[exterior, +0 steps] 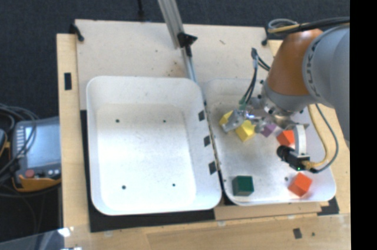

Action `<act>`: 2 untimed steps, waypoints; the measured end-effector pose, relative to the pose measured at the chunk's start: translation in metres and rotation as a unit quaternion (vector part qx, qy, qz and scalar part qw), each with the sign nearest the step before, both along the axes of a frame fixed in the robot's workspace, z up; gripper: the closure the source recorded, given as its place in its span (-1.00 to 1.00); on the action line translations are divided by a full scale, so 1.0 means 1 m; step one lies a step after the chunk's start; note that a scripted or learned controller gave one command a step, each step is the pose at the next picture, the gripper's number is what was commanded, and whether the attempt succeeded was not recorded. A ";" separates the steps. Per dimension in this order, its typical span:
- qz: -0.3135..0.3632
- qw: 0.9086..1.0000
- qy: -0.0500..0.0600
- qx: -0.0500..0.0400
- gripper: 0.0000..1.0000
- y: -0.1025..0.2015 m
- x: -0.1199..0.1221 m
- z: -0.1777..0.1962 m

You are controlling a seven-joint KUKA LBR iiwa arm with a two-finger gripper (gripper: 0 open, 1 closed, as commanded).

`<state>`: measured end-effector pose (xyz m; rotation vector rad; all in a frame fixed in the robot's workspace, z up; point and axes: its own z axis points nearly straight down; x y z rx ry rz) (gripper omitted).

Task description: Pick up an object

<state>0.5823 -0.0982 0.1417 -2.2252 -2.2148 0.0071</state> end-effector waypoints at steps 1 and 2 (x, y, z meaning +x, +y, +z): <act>0.001 1.000 -0.015 -0.003 -1.00 -0.003 0.008 -0.014; -0.003 1.000 -0.018 -0.002 1.00 -0.003 0.009 -0.004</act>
